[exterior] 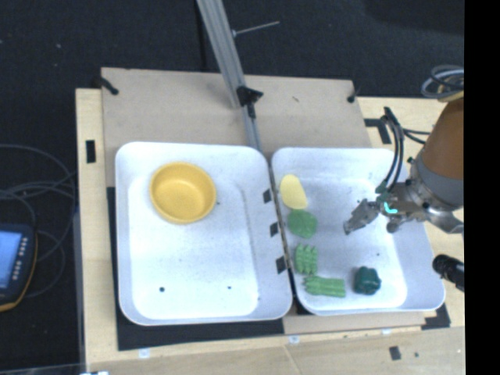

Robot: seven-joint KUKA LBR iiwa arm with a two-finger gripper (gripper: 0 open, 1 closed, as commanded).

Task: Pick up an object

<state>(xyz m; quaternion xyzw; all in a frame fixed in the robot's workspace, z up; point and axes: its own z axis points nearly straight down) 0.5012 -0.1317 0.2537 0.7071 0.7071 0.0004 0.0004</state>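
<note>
Reaching in from the right, the tool (358,219) hovers over the right bin (344,166), gripping nothing I can see; how wide it's open I cannot tell. Nearest lies the round green piece (302,224), off to its left, with the dark teal lump (367,280) below toward the bin's front.

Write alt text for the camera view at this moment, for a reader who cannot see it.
The arm's tool hangs over the right bin, with nothing seen between its fingers. Along that bin's left side lie a pale yellow piece, a round green piece and two ridged green pieces, with a dark teal lump nearer the front. The left bin holds a yellow bowl.
</note>
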